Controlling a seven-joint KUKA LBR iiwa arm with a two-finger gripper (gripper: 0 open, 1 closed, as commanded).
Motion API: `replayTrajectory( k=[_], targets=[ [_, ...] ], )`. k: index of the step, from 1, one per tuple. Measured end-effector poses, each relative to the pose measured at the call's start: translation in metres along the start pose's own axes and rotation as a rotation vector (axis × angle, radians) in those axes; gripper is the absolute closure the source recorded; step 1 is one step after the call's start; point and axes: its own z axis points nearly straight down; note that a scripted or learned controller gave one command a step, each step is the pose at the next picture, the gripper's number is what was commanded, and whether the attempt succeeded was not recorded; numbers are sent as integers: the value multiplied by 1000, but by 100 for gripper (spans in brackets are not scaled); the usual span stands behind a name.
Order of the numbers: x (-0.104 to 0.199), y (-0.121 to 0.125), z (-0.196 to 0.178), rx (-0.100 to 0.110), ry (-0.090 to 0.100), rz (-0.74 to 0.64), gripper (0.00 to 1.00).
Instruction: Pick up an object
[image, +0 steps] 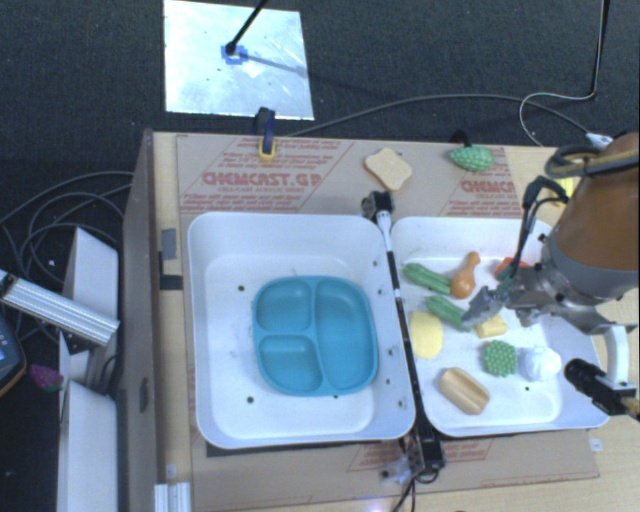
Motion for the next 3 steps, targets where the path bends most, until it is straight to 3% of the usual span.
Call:
replayTrajectory(
  k=[1,2,3],
  targets=[
    [-28,92,27,0,0,0,0],
    [-31,114,154,-1,0,2,0],
    [-37,171,155,25,5,4,0]
  ],
)
